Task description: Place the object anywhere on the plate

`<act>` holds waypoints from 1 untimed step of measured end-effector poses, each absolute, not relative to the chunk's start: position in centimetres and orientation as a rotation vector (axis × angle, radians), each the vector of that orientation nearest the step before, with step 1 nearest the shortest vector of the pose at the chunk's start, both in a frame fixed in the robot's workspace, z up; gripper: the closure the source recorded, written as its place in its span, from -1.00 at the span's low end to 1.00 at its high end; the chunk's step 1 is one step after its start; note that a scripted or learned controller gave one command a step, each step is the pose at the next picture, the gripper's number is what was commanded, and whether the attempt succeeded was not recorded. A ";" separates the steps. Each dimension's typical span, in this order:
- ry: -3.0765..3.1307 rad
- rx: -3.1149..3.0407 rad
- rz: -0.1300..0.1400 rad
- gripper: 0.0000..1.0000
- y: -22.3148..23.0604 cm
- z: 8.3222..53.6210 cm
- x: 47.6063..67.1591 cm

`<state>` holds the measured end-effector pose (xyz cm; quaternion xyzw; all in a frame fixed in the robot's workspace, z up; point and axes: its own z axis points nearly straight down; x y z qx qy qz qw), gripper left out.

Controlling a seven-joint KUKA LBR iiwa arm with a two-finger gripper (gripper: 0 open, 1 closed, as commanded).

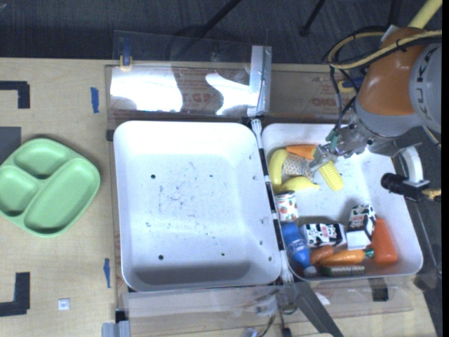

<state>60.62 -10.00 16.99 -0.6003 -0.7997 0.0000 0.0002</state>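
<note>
We look down at a slant from above the bench on two white bins.

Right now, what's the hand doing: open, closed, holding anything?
Hand: over the right bin, at the corn cob; open or closed cannot be told.

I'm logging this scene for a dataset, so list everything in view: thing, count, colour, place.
plate: 1, green, three compartments, on the bench left of the bins
left bin: 1, white, centre
right bin: 1, white, beside the left bin, holds the toys
banana: 1, yellow, right bin's far left
corn cob: 1, yellow, under the hand
carrots: 2, orange, right bin's near side
can: 1, white and red, right bin's left wall
bottle: 1, blue, right bin's near left
arm: 1, grey and orange, upper right
hand: 1, over the corn cob
</note>
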 end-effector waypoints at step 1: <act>-2.491 -1.913 0.000 1.00 -3.5 18.5 60.2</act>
